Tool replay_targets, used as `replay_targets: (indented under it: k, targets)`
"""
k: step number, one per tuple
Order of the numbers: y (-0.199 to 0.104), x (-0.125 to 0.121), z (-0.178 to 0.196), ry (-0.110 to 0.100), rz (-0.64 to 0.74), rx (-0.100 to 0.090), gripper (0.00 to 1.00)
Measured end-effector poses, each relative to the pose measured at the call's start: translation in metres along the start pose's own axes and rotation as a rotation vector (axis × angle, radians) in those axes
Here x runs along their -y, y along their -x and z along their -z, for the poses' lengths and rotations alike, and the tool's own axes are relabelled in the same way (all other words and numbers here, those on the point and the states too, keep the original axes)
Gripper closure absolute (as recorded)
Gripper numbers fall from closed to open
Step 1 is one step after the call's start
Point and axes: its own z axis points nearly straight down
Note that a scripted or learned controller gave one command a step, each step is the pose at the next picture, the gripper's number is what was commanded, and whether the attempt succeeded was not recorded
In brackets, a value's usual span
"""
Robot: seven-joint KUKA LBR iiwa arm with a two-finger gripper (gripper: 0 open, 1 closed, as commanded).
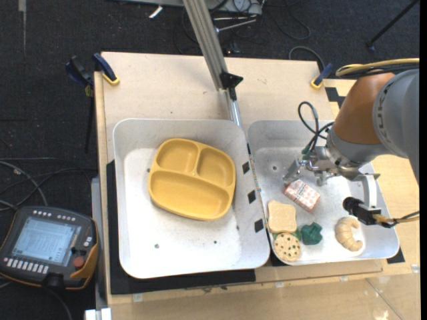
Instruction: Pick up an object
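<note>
The small red-and-white patterned box (301, 195) lies tilted on the floor of the right bin (267, 135), roughly at its middle. The hand (298, 171) hangs just behind the box, on its far side from the camera. Its metal parts come very close to the box's upper edge, but whether they touch cannot be told. Nor can it be told how far open the hand is, and nothing shows clearly in its grip. The grey arm (377, 122), with its orange band, rises from the hand toward the view's right of the box.

In front of the box, a little to the view's left, lies a slice of toast (281, 215). A chocolate-chip cookie (287, 246) lies just past the toast, at the bin's near edge. A dark green lumpy piece (310, 233) sits in front of the box, beside the cookie. A croissant (349, 235) lies in front of the box and to the view's right.

Well to the view's left of the box, the left bin (133, 179) holds a yellow divided plate (193, 179). Both bins rest on the pale table (167, 85).
</note>
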Motion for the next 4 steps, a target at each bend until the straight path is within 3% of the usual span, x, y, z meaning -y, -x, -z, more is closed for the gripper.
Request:
replay_targets:
  k: [1,2,4]
  targets:
    - [0.000,-0.002,0.014,0.007,0.000,0.002,1.00]
    - [0.002,-0.005,0.057,0.011,0.002,0.003,1.00]
    - [0.000,0.005,0.179,0.013,0.003,0.003,1.00]
